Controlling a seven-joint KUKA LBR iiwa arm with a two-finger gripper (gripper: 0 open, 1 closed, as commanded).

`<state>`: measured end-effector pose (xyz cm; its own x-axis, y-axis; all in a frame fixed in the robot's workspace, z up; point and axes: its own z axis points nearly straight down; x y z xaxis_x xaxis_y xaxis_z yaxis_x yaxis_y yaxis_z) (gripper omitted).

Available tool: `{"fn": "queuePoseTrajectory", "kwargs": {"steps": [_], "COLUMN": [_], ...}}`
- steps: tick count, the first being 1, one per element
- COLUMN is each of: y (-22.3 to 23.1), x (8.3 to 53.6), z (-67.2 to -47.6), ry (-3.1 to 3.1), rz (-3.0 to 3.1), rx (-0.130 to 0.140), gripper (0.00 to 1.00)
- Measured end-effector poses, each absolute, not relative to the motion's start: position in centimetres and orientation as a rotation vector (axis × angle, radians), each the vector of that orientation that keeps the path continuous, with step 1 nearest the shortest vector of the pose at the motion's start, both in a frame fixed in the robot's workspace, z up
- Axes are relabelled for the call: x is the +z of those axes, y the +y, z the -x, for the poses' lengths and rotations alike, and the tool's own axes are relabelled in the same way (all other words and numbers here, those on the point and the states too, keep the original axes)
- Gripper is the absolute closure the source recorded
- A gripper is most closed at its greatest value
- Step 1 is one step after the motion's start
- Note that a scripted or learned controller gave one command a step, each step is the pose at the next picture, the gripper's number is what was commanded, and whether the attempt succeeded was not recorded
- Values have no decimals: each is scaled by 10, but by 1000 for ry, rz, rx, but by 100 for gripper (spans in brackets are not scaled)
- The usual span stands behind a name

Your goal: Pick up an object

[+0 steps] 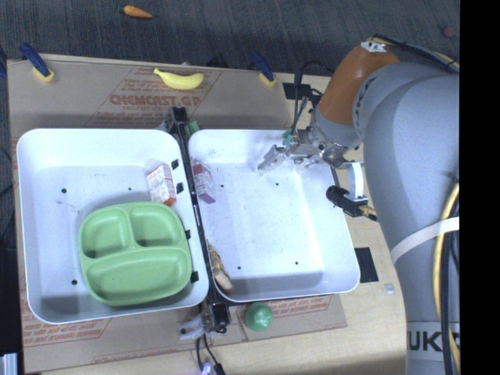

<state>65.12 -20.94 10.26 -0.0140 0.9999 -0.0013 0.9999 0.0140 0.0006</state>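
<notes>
A: A cardboard-covered table carries two white bins. What's in the left bin?

B: A green divided tray, plus a small carton at its twelve o'clock.

A: And the right bin?

B: A red-and-white packet against its nine o'clock wall, something tan at seven.

A: The tool?

B: At the bin's twelve o'clock, low over bare floor; I cannot tell whether it's spread or closed. Nothing visible in it.

A: So nothing is lifted yet?

B: I'd judge the pick not yet done
</notes>
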Motion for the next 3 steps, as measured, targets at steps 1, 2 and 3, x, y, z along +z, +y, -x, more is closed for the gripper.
{"fn": "queuePoseTrajectory", "kwargs": {"steps": [1, 2, 3], "y": [-205, -209, -211], "x": [108, 111, 92], "z": [-578, -516, -476], "ry": [2230, 2230, 2230], "rz": [-2217, -2217, -2217], "rx": [-3, -3, -2], "gripper": [0, 0, 0]}}
